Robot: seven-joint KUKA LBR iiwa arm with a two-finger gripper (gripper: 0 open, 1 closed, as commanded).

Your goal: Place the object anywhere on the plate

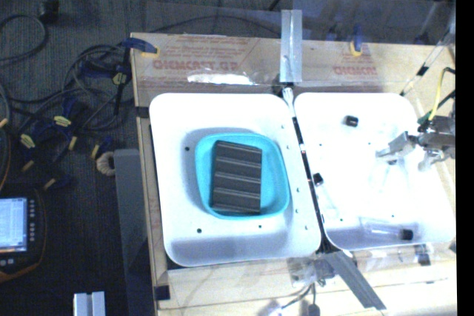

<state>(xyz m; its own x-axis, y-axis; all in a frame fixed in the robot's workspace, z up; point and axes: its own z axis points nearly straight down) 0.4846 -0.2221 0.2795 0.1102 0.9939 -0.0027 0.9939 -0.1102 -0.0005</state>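
Left of two white bins (170, 233), a dark ridged block (237, 176) rests on the blue plate (278, 181) (jaws (404, 148) too washed-out to judge).

- Claw (404, 146) over right bin (370, 181); open white floor to its left.
- Small black piece (351, 120) up-left of claw.
- Far left: ridged block (237, 176) covers plate (277, 181).

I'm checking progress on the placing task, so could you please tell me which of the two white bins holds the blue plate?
The left bin holds the blue plate, with a dark ridged block lying on it. The right bin has the pincer over it.
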